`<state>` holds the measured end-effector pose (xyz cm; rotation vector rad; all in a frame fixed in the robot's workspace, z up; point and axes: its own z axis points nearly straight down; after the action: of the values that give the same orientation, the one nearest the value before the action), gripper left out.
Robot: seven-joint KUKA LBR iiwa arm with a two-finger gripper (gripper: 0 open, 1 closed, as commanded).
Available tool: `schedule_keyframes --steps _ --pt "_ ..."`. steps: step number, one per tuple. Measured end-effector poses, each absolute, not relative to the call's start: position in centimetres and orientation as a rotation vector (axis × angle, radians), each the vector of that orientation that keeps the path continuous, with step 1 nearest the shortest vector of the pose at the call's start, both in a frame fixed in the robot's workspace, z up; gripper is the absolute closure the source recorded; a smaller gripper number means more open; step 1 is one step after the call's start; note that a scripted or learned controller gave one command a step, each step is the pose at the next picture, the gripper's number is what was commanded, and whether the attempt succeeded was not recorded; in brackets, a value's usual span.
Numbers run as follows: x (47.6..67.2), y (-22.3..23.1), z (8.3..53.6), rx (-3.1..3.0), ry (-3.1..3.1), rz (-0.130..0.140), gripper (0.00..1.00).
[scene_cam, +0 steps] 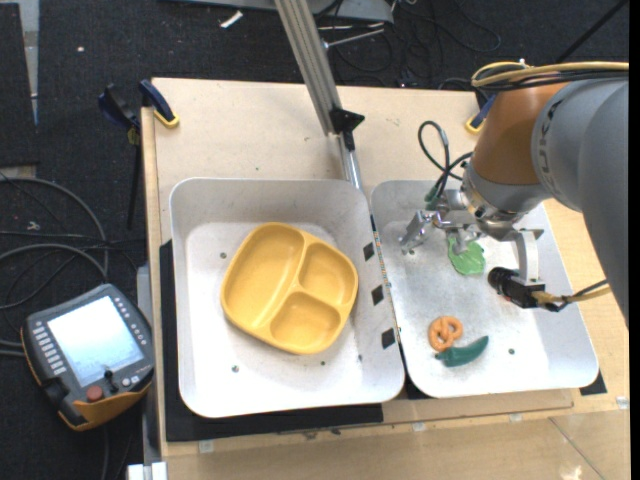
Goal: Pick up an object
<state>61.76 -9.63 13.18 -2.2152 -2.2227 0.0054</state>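
Observation:
My gripper point(466, 236) hangs low over the back part of the right bin point(560, 358), below the arm's orange band. A light green object point(467, 260) lies on the bin floor directly under it, partly hidden by the gripper body. Whether the gripper touches it is not visible. Nearer the front of the same bin lies an orange pretzel-shaped piece point(446, 331), with a dark green pepper-like piece point(464, 352) touching its front right side.
The left bin point(200, 268) holds a yellow divided plate point(290, 287). A slanted metal pole point(318, 68) comes down to the rim between the bins. A black cable plug point(510, 287) dangles right of the gripper. A teach pendant point(88, 353) lies at the far left.

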Motion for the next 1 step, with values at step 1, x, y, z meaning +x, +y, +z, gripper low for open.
schedule_keyframes --steps 1 --pt "61.7 -9.58 9.29 -2.219 -2.22 0.004 0.0"
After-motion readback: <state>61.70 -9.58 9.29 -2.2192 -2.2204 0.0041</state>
